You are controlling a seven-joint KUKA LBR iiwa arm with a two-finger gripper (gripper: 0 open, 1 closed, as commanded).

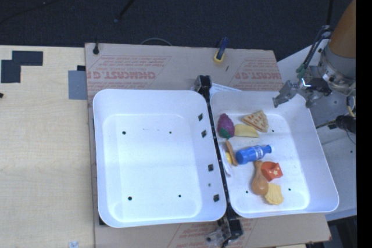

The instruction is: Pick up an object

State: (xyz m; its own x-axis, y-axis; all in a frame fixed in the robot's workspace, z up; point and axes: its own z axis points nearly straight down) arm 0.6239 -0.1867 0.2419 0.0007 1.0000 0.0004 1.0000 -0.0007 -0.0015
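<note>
The right bin (321, 155) holds several small toys: a purple piece (225, 125), a tan wedge (256, 121), a yellow piece (245, 132), a blue bottle (253, 153) lying on its side, a red block (271, 171), a tan drumstick shape (259, 182) and a yellow lump (274, 194). My gripper (297, 93) hangs above the bin's far right corner, apart from all the toys. Its fingers are spread, so it is open with nothing between them.
The left bin (110, 125) sits beside the right one on a cardboard sheet (145, 69). A black clip (203, 83) joins the bins at the back, and a blue-and-yellow clamp (220, 50) stands on the cardboard's far edge.
</note>
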